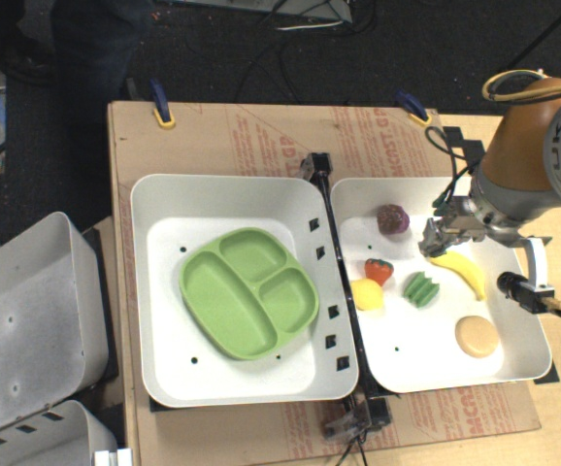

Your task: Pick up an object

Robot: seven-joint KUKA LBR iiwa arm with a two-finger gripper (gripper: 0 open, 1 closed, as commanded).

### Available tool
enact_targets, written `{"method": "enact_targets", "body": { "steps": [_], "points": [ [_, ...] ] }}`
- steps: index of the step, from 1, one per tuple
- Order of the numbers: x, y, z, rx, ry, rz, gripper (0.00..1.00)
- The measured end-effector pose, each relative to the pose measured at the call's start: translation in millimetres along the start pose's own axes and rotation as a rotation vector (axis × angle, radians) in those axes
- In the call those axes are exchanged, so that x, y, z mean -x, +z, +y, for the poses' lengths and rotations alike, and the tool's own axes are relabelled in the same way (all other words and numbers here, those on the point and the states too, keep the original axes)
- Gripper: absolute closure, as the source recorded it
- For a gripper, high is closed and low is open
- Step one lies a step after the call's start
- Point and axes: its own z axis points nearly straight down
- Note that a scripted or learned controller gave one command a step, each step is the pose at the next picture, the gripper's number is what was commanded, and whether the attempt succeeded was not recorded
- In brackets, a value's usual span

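The hand is down in the right bin, right over the top end of the banana; can't tell its grip state. Green piece, strawberry, lemon, purple fruit and tan disc sit nearby. Green tray is in the left bin.

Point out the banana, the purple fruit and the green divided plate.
banana (462, 271): camera view, right bin, on the middle of its curved body.
purple fruit (392, 219): camera view, right bin, on its rounded top.
green divided plate (248, 292): camera view, left bin, on the ridge between its compartments.
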Motion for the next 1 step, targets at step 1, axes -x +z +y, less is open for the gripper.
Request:
{"method": "enact_targets", "body": {
  "steps": [1],
  "points": [
    [8.5,-59.9,-0.5,0.004,0.001,-0.002,1.0]
  ]
}}
